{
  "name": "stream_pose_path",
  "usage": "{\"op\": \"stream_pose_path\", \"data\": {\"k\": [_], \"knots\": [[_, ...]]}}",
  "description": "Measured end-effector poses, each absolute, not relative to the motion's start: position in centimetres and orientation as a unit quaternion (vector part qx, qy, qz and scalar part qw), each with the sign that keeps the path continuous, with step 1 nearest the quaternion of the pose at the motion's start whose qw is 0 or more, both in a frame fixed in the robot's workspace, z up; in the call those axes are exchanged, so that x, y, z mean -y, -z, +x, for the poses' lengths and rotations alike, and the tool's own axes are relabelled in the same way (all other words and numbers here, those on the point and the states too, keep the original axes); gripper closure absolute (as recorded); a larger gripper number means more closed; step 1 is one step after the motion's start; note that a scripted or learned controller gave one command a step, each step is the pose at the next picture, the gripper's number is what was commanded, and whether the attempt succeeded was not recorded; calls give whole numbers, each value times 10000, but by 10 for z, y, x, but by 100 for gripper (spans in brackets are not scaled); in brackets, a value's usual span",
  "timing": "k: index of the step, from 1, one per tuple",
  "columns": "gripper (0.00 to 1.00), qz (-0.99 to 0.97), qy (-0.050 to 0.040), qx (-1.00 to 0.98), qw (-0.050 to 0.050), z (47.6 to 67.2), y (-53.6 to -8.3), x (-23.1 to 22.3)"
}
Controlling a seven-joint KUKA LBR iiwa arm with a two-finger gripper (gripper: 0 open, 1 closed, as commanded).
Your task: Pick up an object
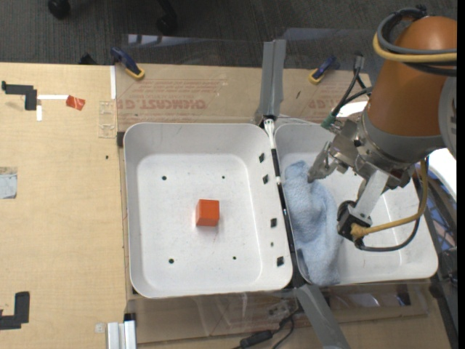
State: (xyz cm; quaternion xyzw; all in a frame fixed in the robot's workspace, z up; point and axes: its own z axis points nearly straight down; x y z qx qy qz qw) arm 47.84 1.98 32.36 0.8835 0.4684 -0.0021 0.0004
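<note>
A small orange-red cube (208, 213) lies near the middle of the left bin (145, 195). In the right bin (407, 267), a crumpled light-blue cloth (312, 220) is heaped along the left wall. My gripper (317, 171) hangs over the right bin, and its tip is at the cloth's upper edge, touching it or just above it. The wrist above hides much of the gripper. No object is visibly held.
A raised divider with black clips (276, 187) separates the two bins. Blue-and-yellow clamps (128, 62) hold the cardboard behind the bins. On the wooden bench to the left sits a small red tag (75, 102).
</note>
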Motion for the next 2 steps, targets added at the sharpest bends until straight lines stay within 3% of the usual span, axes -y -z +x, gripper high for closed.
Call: {"op": "stream_pose_path", "data": {"k": [1, 2], "knots": [[0, 8835, 21, -4684, 4, 478, -323, -20], [0, 9328, 18, -3605, 10, 479, -363, -44]]}}
